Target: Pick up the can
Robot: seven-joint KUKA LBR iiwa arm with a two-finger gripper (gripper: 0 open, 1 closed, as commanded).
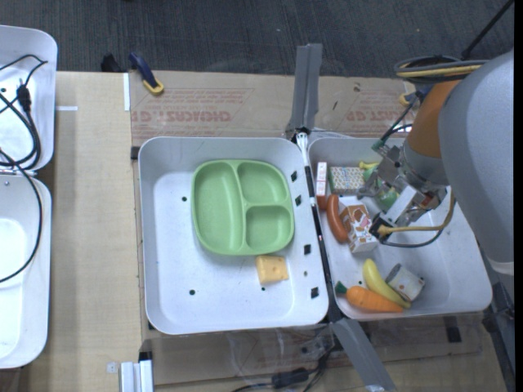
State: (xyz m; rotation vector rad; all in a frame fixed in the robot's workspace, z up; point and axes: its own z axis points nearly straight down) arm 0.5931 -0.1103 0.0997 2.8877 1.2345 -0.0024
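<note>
Working across from the left: the left bin (155, 243) has a green divided plate (243, 207) and a yellowish cheese-looking block (272, 269) just below it, nothing I'm after. The right bin (458, 296) is the crowded one, with a small carton (357, 226) beside a reddish sausage thing (336, 216), and a banana (381, 280) and carrot (373, 300) at the near edge. The can (405, 282), I think, is that small silvery piece lying tipped right next to the banana; it's tiny and dull grey, so I'm not certain. My hand (391, 207) hangs over the upper middle of that bin, above the carton, and I can't tell its state from here. So I'm in the approach step; next I'd need to shift toward the near edge and come down on the can without bumping the banana.
</note>
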